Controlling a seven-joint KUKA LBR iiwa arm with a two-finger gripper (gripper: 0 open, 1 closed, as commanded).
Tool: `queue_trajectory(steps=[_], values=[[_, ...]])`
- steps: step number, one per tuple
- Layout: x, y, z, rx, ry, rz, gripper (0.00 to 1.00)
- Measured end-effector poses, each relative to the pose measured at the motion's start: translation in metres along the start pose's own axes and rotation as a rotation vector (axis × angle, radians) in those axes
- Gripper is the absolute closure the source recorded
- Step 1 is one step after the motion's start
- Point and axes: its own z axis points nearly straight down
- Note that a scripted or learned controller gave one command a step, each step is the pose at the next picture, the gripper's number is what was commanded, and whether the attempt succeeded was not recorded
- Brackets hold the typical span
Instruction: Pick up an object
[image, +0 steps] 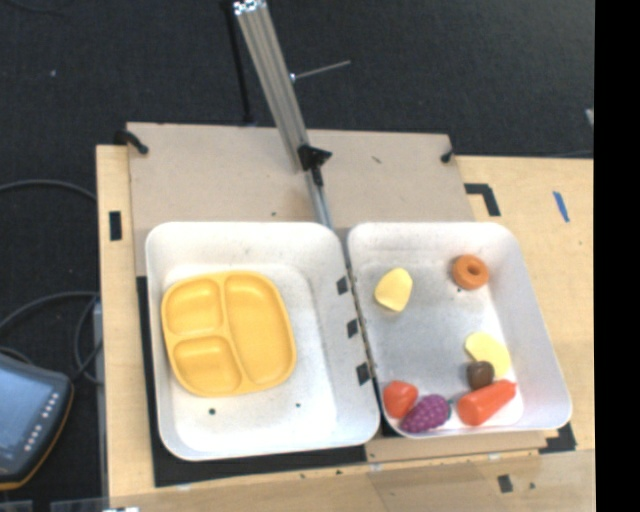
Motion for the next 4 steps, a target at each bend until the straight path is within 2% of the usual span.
queue_trajectory(steps=[1,4], values=[[0.0008,0.0002,0.0053,0.010,0.001,-0.002,0.00],[0.0009,0.0002,0.0053,0.011,0.001,-0.005,0.00]])
